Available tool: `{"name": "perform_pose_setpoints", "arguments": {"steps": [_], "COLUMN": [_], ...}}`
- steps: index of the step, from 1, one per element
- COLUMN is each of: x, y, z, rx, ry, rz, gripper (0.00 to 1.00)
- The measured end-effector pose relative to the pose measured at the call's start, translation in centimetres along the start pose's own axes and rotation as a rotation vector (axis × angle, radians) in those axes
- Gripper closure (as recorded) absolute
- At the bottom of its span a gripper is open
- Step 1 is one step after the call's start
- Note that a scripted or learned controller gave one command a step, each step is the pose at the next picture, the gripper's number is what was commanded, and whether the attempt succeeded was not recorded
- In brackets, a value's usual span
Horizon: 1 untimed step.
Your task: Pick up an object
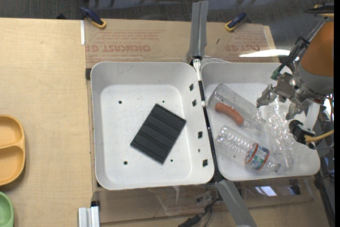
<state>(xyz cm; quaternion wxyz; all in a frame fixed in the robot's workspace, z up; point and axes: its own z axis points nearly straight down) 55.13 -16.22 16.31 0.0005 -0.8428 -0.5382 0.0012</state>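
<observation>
The gripper, fingers spread wide and holding nothing, is best lowered squarely; the crumpled plastic lies at six o'clock.

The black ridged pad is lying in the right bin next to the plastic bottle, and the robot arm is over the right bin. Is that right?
Not quite. The black ridged pad is lying by itself in the left bin, not the right one. The plastic bottle is in the right bin, and the robot arm is over that right bin, as the camera view shows.
</observation>
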Motion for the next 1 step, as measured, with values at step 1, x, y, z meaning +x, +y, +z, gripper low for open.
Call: {"name": "perform_pose_setpoints", "arguments": {"steps": [1], "x": [4.45], "y": [0.95], "z": [5.95], "rx": [-0.001], "ry": [-0.001], "rz": [-0.136], "gripper": [0.00]}}
